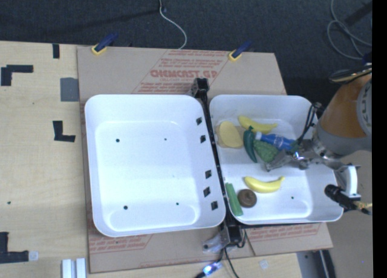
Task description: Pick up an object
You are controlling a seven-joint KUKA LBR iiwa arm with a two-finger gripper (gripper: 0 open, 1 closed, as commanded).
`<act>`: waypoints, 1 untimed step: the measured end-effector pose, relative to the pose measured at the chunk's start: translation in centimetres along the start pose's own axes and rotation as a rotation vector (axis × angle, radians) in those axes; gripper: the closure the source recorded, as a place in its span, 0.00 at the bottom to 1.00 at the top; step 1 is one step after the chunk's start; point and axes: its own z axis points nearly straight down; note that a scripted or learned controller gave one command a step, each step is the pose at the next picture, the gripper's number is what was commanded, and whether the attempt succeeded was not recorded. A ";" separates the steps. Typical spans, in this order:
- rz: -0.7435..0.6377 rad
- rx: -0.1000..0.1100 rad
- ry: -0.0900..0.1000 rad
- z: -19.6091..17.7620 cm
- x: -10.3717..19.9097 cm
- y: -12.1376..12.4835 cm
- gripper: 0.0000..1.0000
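White plastic forms two shallow bins set side by side on a cardboard sheet (pixel 181 71); the right bin (pixel 302 213) is reached into from its right edge by the grey arm. The gripper (pixel 279 161) is lowered near the bin's middle, beside a green toy (pixel 257 148) and a blue object (pixel 279 142); its state cannot be told. Two yellow bananas (pixel 263 183), a pale yellow piece (pixel 229 134) by the left edge and a brown round piece (pixel 247 197) near the front left corner are also seen.

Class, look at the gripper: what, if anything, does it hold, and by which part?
It cannot be told: the gripper sits low among toys in the right bin.
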 end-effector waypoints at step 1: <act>-0.001 -0.002 0.001 -0.4 5.9 -3.3 0.00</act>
